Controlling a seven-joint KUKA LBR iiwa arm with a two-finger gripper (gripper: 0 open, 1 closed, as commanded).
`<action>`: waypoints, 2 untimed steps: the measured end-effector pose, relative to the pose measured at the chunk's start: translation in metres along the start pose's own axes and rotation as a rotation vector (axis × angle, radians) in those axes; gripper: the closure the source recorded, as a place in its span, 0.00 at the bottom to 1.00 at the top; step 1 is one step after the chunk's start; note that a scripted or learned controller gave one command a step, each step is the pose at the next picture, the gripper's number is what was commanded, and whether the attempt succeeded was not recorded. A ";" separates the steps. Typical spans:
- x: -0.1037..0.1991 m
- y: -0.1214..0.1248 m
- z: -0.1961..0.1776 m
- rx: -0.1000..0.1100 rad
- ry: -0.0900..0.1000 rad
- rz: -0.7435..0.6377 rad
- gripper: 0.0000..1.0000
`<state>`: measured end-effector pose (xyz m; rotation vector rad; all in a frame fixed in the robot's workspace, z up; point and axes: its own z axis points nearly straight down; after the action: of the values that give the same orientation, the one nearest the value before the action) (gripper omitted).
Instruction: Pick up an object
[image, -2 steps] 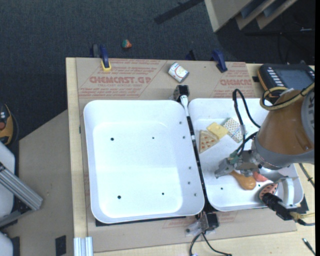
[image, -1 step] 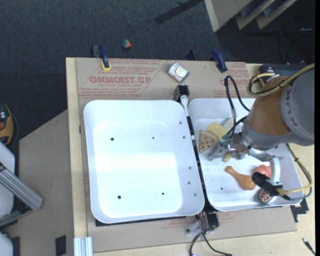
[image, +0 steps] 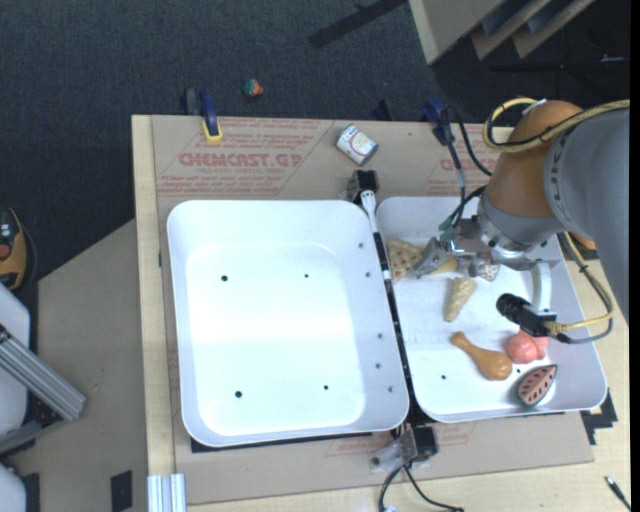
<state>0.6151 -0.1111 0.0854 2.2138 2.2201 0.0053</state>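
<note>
The right bin (image: 570, 300) holds several small things. A tan flat wedge (image: 403, 258) lies at its left wall and a pale cone (image: 460, 297) sits in the middle. Toward the front are an orange-brown drumstick (image: 482, 358), a pink ball (image: 525, 348) and a brown oval piece with red marks (image: 537, 384). My gripper (image: 460, 262) hangs low over the back half of this bin. It is just right of the wedge and directly above the cone's top end. Nothing visible is lifted off the bin floor.
The left bin (image: 270, 320) lies beside the right one, sharing a middle edge. A small white box (image: 356, 144) rests on the bench behind the bins. Blue clamps (image: 210, 110) (image: 436, 116) stand at the bench's back edge.
</note>
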 end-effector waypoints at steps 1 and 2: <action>0.009 0.051 -0.004 0.020 0.000 -0.003 0.00; 0.016 0.006 0.001 0.013 0.004 0.004 0.00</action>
<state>0.6210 -0.0953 0.0843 2.2270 2.2234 -0.0051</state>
